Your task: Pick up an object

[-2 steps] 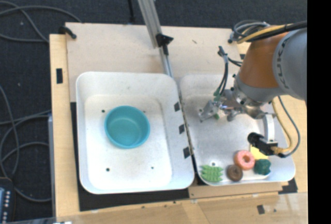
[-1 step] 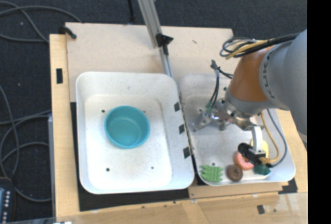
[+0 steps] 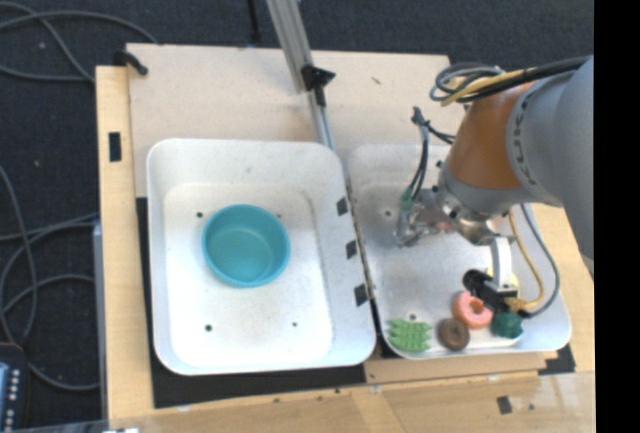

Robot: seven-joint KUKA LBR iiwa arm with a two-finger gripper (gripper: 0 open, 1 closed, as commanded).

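Note:
My gripper (image 3: pixel 408 229) hangs low over the upper left part of the right bin (image 3: pixel 432 319), below the orange band of the arm. Along the right bin's front edge lie a green ridged piece (image 3: pixel 408 333), a brown ring (image 3: pixel 454 335), a pink ring (image 3: pixel 472 310) and a dark green piece (image 3: pixel 507 325). All of these sit well in front of the gripper and apart from it. A teal bowl (image 3: pixel 246 244) stands upright in the middle of the left bin (image 3: pixel 180 321).
A slanted aluminium post (image 3: pixel 290 21) rises from behind the bins, its foot near the gap between them. Black clips (image 3: pixel 353 249) sit on the wall shared by the two bins. Loose cables lie on the dark floor at the left.

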